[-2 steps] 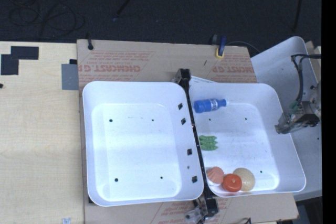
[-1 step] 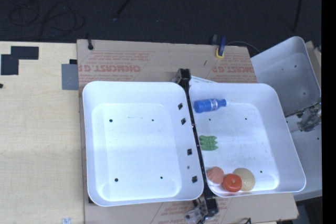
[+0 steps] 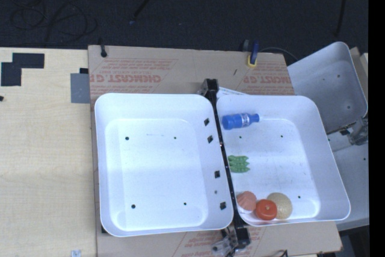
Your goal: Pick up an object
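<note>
White plastic bins, count two, set side by side across the middle of the frame on a brown cardboard sheet (image 3: 150, 69) printed in red.

Left bin (image 3: 150, 171): small dark holes in its floor.

Right bin (image 3: 289, 159): five objects, all candidates for the pick.
- Blue bottle (image 3: 240, 121), count one, lying on its side at the bin's upper left, neck toward the right.
- Green ridged item (image 3: 238, 164), count one, against the bin's left wall at mid-height, well apart from the bottle.
- Round items, count three, clustered in the lower left corner: a pinkish piece (image 3: 246, 200), a red-orange piece (image 3: 266, 209) and a beige piece (image 3: 280, 204). The red-orange one sits between the other two and appears to touch both.

Dark strip (image 3: 219, 147), count one, running down the seam between the bins, with about four small black clips along it.

Blue and yellow clamp (image 3: 253, 54), count one, at the cardboard's upper edge, right of centre.

Pale wood bench top (image 3: 42, 159) on the left of the frame, bearing one black stepped mark (image 3: 23, 66) and one grey square (image 3: 79, 87).

Grey metal plate (image 3: 328, 78), count one, at the upper right, beside the right bin.

Pincer: state cannot be told from this view.
</note>
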Robot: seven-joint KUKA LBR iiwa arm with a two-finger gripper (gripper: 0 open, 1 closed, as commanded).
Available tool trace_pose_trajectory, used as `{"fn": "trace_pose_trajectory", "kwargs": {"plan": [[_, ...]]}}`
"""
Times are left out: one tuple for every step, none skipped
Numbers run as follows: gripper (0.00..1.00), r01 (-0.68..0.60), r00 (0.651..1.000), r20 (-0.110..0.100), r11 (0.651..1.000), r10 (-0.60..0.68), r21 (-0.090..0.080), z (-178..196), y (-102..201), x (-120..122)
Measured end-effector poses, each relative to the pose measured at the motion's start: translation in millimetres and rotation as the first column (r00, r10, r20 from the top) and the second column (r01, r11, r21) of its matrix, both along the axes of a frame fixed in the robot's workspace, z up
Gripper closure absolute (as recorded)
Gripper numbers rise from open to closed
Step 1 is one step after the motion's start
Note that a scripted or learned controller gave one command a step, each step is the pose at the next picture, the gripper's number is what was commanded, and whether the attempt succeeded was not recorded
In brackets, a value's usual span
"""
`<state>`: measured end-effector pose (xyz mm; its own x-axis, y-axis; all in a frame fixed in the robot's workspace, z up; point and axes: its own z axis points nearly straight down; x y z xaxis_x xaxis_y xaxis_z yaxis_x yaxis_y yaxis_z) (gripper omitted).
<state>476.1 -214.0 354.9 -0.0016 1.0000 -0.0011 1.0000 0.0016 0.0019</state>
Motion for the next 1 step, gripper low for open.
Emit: {"fn": "trace_pose_trajectory", "kwargs": {"plan": [[1.0, -0.001, 1.0, 0.0, 1.0, 0.001, 0.0, 30.0, 0.1, 0.0]]}}
